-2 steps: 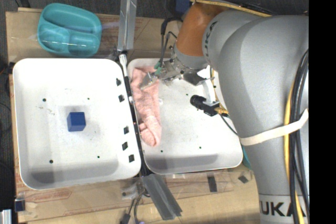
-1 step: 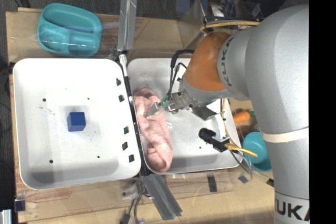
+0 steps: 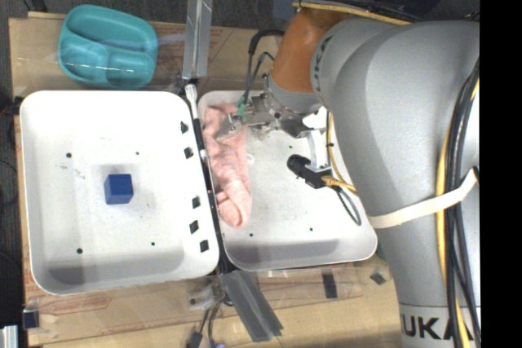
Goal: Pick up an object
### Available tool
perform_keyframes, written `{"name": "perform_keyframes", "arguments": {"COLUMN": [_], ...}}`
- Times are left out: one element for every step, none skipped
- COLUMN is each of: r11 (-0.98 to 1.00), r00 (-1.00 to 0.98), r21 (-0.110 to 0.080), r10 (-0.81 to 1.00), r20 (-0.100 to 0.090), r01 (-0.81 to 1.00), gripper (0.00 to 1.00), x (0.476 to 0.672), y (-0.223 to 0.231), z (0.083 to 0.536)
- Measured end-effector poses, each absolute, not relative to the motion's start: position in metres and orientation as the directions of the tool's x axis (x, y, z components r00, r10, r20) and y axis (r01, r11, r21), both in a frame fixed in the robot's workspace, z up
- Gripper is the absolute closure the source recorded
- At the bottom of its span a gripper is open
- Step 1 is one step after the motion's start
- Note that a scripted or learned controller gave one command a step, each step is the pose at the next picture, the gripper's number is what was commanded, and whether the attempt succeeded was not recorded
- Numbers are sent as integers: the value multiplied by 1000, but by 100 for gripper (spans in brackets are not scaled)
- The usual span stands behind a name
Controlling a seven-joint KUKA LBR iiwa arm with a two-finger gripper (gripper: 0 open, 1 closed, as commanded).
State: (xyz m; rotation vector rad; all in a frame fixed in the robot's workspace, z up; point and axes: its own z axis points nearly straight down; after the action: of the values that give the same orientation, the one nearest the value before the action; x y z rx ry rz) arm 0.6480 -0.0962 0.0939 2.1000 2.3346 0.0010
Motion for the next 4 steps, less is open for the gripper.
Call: {"name": "perform_keyframes", "arguments": {"r11": [74, 140, 187, 214], "r00": [-74, -140, -187, -214], "r21": [2, 1, 1, 1], "r10": [997, 990, 982, 977], "r20": [1, 0, 0, 0], "r01": [997, 990, 982, 977], "gripper": [0, 0, 0, 0], "x": [658, 613, 658, 578], "y": [-118, -99, -114, -104], "z": [94, 94, 94, 94]}}
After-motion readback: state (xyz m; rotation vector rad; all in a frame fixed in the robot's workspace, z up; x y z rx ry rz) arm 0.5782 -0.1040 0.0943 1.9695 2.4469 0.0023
